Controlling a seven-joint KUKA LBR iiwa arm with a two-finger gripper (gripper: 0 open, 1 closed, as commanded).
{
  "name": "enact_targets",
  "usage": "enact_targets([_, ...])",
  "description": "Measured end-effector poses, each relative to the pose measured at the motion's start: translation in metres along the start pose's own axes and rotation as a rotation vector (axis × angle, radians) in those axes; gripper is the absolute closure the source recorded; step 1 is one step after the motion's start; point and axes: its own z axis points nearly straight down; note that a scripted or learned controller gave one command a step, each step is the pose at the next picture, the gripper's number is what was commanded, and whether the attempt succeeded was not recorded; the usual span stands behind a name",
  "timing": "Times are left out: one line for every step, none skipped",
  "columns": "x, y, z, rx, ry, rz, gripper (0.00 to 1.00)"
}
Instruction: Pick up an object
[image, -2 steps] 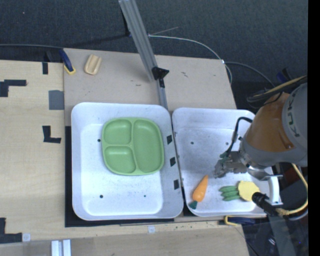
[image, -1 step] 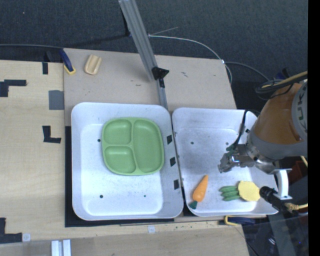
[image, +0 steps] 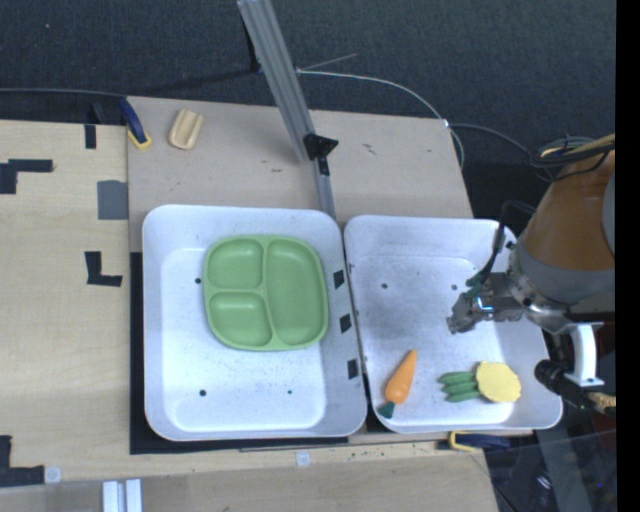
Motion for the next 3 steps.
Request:
enact_targets([0.045, 0.022, 0.007, 0.004, 0.003, -0.005, 1.0])
enact_targets([0.098, 0.049, -0.004, 0.002, 0.003, -0.006, 1.0])
enact_targets([0.146, 0.071, 0.004, 0.004, 0.002, -0.005, 1.0])
